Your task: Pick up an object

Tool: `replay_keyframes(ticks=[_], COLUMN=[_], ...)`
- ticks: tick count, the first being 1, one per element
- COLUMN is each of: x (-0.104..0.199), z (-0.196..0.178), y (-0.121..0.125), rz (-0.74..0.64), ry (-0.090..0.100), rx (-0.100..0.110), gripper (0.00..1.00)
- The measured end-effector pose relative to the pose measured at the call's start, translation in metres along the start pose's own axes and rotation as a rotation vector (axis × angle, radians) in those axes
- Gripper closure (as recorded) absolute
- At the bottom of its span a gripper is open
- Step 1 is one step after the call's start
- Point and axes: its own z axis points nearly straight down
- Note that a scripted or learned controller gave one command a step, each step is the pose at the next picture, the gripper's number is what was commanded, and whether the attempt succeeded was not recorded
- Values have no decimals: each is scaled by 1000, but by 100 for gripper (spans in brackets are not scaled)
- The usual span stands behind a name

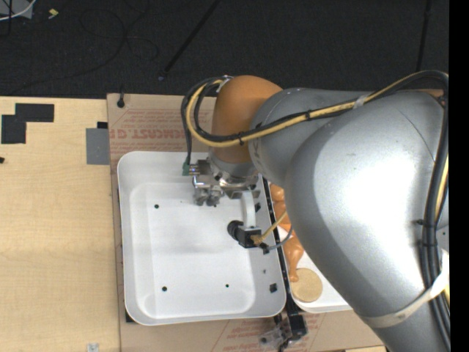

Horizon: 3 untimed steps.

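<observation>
The big grey arm looms over the right bin, where orange pieces and a tan disc lie along its left wall, while the gripper hangs by the far edge of the left bin, open or closed I cannot tell, nothing visibly held, so the pick looks yet to be made.

Left bin: on cardboard sheet, sheet on bench.
Right of left bin, just beside it: right bin, largely under the arm.
In right bin, near the side facing left bin: round disc; lumpy items behind it.
Over left bin's far part: tool.
Left of left bin's far corner, on bench: flat patch.
</observation>
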Motion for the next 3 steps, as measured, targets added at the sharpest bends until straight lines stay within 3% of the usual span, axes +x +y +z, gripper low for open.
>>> replay_keyframes(ticks=[1,3], x=[-3,47], z=[-5,-5], y=[1,1], rz=[5,2], ry=[-1,0], rx=[-3,-3], gripper=[100,100])
